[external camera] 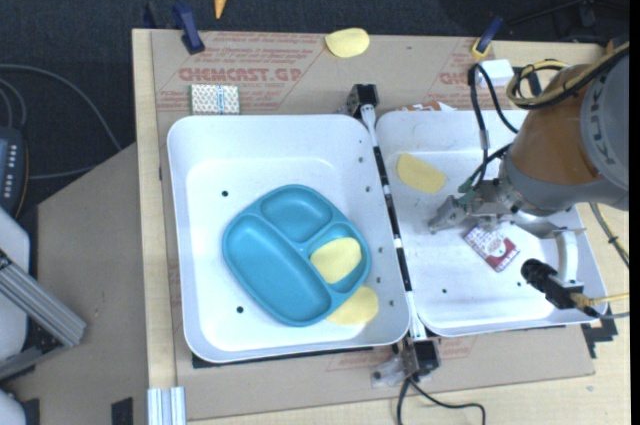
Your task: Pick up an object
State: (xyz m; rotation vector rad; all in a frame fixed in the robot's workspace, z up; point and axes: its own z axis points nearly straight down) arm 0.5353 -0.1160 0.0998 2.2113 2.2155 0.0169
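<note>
You're at the approach step: gripper [450,213] hangs low in the right shallow white bin [470,313], can't tell fingers' state, w/ small red-and-white packet [492,244] just beside it, so next you'd likely centre over the packet & close.

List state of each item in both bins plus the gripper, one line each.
blue divided plate: in left bin, lying flat
yellow piece on plate: resting in a small compartment
yellow piece beside plate: on bin floor, against the plate's edge
yellow piece in right bin: loose, apart from gripper
red-and-white packet: on right bin floor
gripper: low over the right bin; finger state unclear
</note>
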